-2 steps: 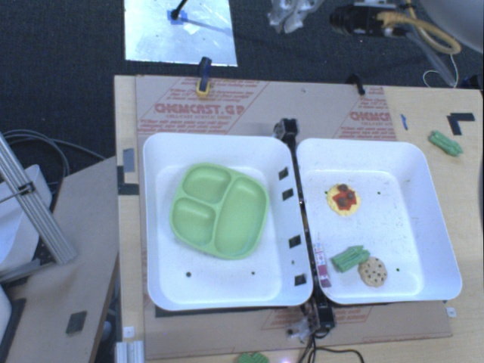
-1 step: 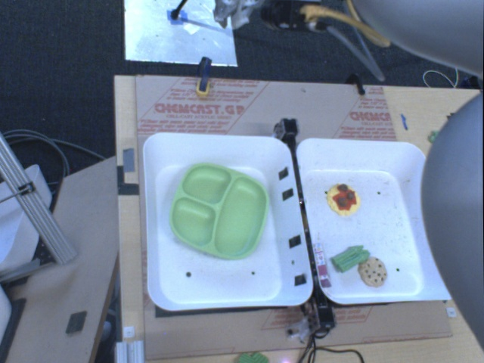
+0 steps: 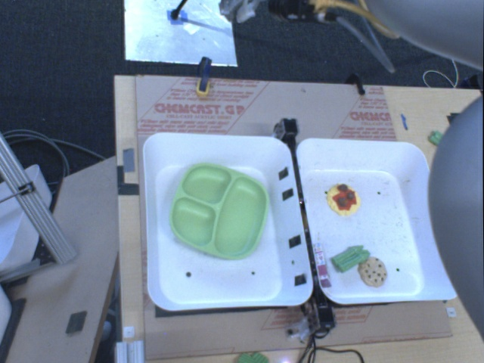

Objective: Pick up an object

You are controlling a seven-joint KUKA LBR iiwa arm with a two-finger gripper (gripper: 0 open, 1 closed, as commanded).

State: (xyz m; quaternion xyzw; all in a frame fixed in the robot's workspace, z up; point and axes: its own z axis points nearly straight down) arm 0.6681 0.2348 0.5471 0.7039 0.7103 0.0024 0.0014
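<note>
Nearest the camera, the front rims of two shallow white bins sat side by side on the bench (image 3: pixel 128 293), their inner walls touching along a dark seam with small black clips. In the right bin (image 3: pixel 408 165), close to its front edge, lay a round brown cookie (image 3: pixel 372 271) speckled with dark chips. Just beside it, toward the seam, lay a small green toy vegetable (image 3: pixel 348 259), tilted, its end nearly touching the cookie. Farther back in the same bin, well apart from those two, sat a small yellow round piece topped with red (image 3: pixel 343 200), like a toy pizza. Any of these three could serve as the object to lift; each lay flat on the bin floor, untouched.

The left bin (image 3: pixel 162 153) held one light green divided plate (image 3: pixel 219 211), with three compartments, resting a little askew near the middle of the bin floor.

Behind both bins a brown sheet printed with red lettering (image 3: pixel 249 104) covered the back of the bench. The grey arm (image 3: pixel 457 203) loomed along the right edge, blurred and close. At the top, beyond the bench's far edge, the gripper (image 3: pixel 243 2) hung high above the dark floor; whether it was released or clenched could not be told.
</note>
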